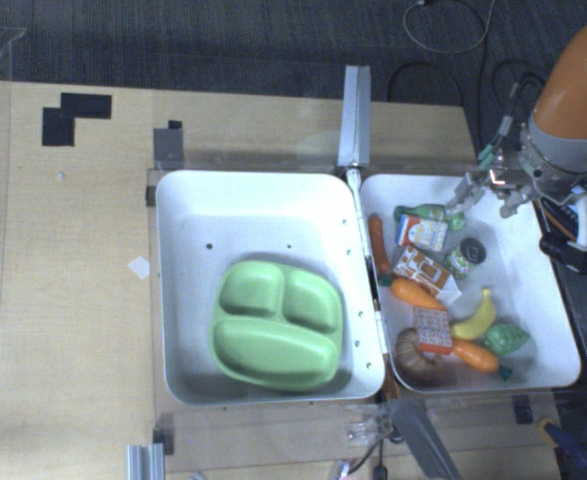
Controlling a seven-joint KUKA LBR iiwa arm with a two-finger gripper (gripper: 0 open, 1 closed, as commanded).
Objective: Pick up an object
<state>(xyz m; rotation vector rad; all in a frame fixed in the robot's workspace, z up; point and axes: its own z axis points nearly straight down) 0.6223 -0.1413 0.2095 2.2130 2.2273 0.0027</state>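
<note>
Hovering over the right bin (563,298), my pincer (483,190) is spread apart, gripping nothing. Objects (438,298) lie crowded below it; descending there risks striking neighbours or pinching two items.

My arm: grey body with an orange band

On my screen the arm (571,118) has a wide, rounded orange band above a grey wrist ring. The gripper (488,190) is of pale metal with small teal parts, and thin black cables run beside the wrist.
</note>
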